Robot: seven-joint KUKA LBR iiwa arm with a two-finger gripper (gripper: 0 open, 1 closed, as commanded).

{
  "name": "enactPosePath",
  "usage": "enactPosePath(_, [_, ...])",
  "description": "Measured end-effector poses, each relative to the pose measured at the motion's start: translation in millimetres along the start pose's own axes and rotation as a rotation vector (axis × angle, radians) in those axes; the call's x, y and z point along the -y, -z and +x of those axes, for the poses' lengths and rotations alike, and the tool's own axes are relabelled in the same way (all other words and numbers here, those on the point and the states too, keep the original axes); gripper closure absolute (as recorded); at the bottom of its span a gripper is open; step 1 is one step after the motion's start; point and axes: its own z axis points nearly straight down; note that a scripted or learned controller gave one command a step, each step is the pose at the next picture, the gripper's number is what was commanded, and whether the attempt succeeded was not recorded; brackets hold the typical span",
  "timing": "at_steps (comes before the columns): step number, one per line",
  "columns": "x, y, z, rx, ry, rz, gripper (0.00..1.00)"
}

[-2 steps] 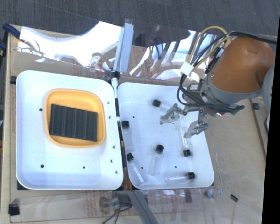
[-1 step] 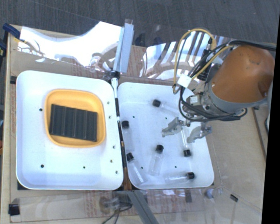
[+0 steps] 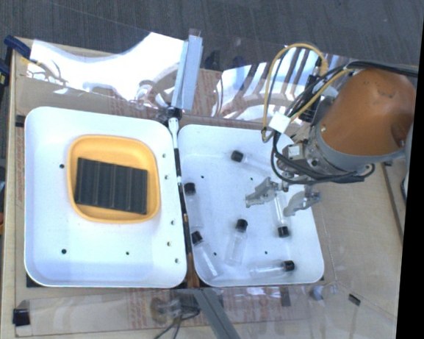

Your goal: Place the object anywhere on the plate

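Wooden bench [image 3: 377, 305] carries two white bins; nearest to the camera, in the right bin [image 3: 220, 158], lie clear vials with black caps. My tool [image 3: 283, 199] hangs released over one vial [image 3: 280, 217], its fingers on both sides, nothing grasped. I should descend straight, centre on the vial, then clench. Farther left, the yellow plate [image 3: 80, 153] waits in the other bin.

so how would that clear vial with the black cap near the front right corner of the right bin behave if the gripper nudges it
The vial lies on its side and looks round, so it would probably roll or spin away. Its body is see-through and thin, so it is likely light and slick, possibly fragile. The bin wall beside it might stop it. The gripper hovers further back.
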Motion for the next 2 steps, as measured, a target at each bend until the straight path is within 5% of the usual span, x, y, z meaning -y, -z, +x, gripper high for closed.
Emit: enactPosePath(2, [0.0,0.1,0.0,0.0,0.0,0.0,0.0])
